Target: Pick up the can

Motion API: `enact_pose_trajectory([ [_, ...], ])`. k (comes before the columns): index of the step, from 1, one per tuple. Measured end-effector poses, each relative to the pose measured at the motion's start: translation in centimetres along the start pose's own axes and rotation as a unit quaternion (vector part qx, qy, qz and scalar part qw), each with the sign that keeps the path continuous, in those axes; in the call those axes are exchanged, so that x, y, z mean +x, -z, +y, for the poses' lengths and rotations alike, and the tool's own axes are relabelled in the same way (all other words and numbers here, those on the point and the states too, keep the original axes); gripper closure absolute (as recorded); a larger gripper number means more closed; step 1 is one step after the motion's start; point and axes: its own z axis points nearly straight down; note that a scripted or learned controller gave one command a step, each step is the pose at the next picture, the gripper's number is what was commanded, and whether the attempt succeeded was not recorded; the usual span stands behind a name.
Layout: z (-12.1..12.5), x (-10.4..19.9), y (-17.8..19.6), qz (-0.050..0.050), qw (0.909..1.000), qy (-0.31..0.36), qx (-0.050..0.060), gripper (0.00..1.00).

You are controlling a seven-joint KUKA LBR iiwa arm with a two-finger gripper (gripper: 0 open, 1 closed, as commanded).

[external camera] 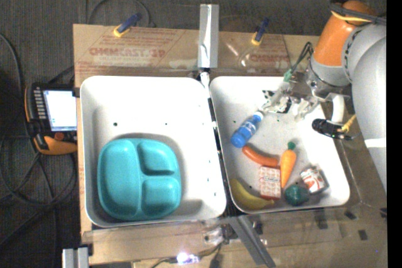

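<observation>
Gripper hovers over the right bin's upper part, nothing between its fingers; how far they spread cannot be told. Leftward, a teal tray fills the left bin. Rightward lie bottle, carrot, then the can near the lower right corner.

Grey arm, rounded housing, orange band above wrist. Gripper metal, dark parts, thin cables at wrist.

smooth white plastic bins; glossy teal plastic tray; matt brown cardboard behind.
</observation>
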Motion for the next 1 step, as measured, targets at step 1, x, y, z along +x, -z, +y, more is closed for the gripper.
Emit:
enact_pose_trajectory([
  [1, 0.00, 0.01, -0.01, 0.000, 1.0000, 0.000, 0.000, 0.00],
])
